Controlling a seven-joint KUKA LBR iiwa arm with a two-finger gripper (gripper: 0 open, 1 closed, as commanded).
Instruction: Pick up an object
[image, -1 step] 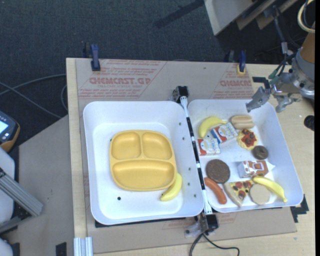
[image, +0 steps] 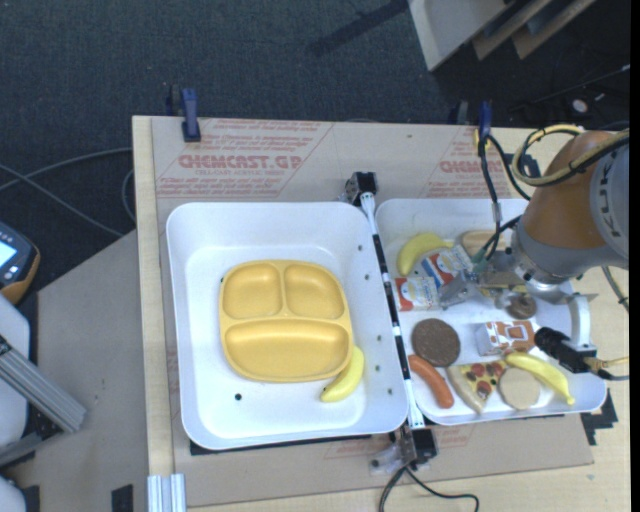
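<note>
While the grey arm's 2-finger gripper (image: 462, 291), jaw state unclear, hovers over the right white bin (image: 590, 405), the crinkly red-and-white snack packet (image: 425, 282) beneath looks light, soft and slippery, best pinched mid-body.

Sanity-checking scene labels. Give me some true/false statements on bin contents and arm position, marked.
1. The yellow divided plate sits in the left bin. True.
2. A banana lies beside the plate in that bin. True.
3. The gripper is over the left bin. False: it is over the right bin.
4. The right bin holds just one item. False: it holds several, including a hot dog, brown cookie and pizza slice.
</note>
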